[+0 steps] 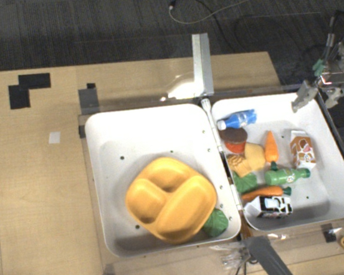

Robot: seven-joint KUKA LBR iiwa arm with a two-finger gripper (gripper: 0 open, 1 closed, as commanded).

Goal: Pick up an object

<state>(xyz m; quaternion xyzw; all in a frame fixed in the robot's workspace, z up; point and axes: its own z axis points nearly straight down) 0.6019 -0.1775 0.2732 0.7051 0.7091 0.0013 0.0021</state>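
The right bin (331,204) holds a cluster of small objects: a blue bottle (237,119), a brown round piece (235,136), an orange carrot (270,145), a yellow-orange lump (250,156), a printed snack packet (302,150), a green bottle (280,178) and a black-and-white toy (274,205). My gripper (316,96) hangs over that bin's back right corner, open, with nothing between its fingers. It is well apart from the objects, up and to the right of the snack packet.
The left bin (106,142) carries a large yellow divided dish (170,198) with a green item (216,223) tucked at its lower right. A metal post (203,67) rises behind the wall between the bins. A cable (236,6) lies on the dark floor beyond.
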